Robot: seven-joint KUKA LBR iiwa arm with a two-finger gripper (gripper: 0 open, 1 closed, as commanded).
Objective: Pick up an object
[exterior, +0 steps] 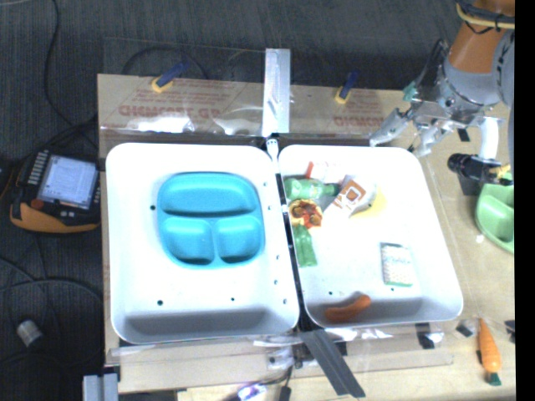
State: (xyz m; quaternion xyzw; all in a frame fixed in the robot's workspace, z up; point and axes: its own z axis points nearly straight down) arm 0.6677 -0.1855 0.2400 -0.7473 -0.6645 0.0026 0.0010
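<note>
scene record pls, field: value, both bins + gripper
left bin: blue divided tray
right bin: green packet along left wall, cluster of small packages near top, pale rectangular pack, orange sausage-like item at front edge
gripper: outside the bins, beyond the right bin's far right corner, nothing seen between fingers
arm: enters from upper right
task status: no object picked yet

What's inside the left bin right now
The left bin holds one thing: a blue three-compartment tray, lying flat near the middle. Its compartments look bare. Whatever lies beneath the tray is covered and can't be seen.
</note>
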